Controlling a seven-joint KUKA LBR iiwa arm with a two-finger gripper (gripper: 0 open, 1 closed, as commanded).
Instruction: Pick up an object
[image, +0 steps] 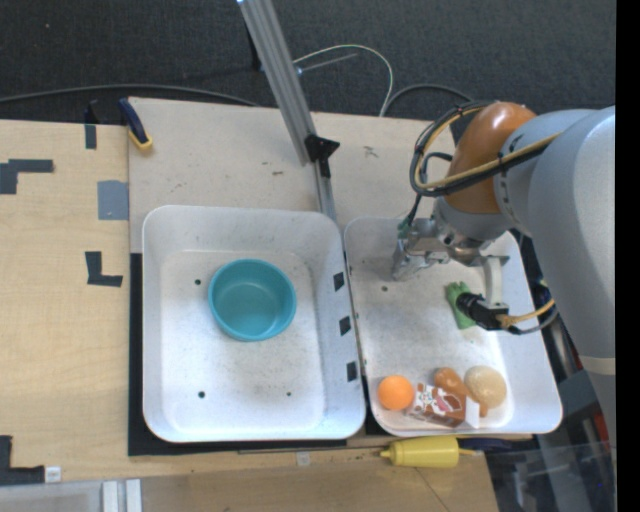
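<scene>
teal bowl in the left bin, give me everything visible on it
The teal bowl is a small round bowl, plain teal inside and out, smooth and plastic-looking. It stands upright, mouth up, with nothing visible inside. It rests on the floor of the left bin, toward the far half, clear of all walls. Nothing else touches it; the gripper is over the right bin.

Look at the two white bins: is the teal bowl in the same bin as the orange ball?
No. The teal bowl sits in the left bin, while the orange ball lies in the right bin.
</scene>
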